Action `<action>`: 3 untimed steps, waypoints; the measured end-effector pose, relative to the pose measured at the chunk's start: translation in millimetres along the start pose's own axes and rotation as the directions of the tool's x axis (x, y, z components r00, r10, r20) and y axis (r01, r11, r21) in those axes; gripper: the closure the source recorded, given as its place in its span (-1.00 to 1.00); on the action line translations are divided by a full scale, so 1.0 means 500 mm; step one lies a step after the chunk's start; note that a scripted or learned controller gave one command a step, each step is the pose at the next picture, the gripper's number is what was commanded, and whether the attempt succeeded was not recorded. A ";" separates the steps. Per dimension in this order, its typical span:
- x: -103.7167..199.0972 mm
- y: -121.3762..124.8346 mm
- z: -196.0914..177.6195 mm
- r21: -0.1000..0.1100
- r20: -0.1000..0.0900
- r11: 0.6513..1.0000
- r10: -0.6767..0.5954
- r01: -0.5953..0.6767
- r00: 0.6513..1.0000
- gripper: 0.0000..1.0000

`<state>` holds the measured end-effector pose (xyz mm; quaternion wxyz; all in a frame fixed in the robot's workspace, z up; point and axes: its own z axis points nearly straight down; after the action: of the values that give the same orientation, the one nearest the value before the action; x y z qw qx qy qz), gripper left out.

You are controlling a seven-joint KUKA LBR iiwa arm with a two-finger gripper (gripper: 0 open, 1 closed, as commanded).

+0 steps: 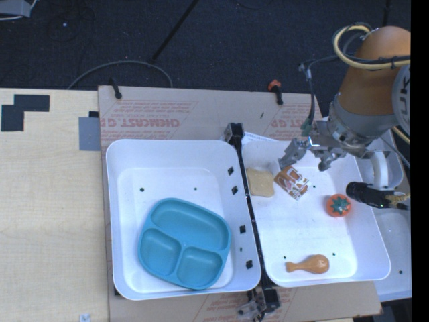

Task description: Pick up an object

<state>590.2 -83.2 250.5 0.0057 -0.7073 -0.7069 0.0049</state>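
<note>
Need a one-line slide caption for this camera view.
KUKA gripper poised over the right bin above a small patterned packet, near toy tomato and drumstick; blue tray left.

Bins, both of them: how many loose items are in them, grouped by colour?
Blue: 1, the divided plate in the left bin.
Tan or beige: 2, the bread slice and the drumstick in the right bin.
Orange-red: 1, the tomato.
Brown and white: 1, the small packet.
Total: 5
</note>
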 end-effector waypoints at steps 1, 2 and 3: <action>0.000 0.004 -0.015 -0.014 0.001 1.000 -0.002 0.002 1.000 -1.00; 0.002 0.002 0.072 -0.007 0.000 1.000 0.000 0.000 1.000 -1.00; -0.005 0.016 0.168 -0.007 0.000 1.000 0.000 0.000 1.000 -1.00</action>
<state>596.7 -85.5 166.3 0.0032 -0.7074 -0.7068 0.0027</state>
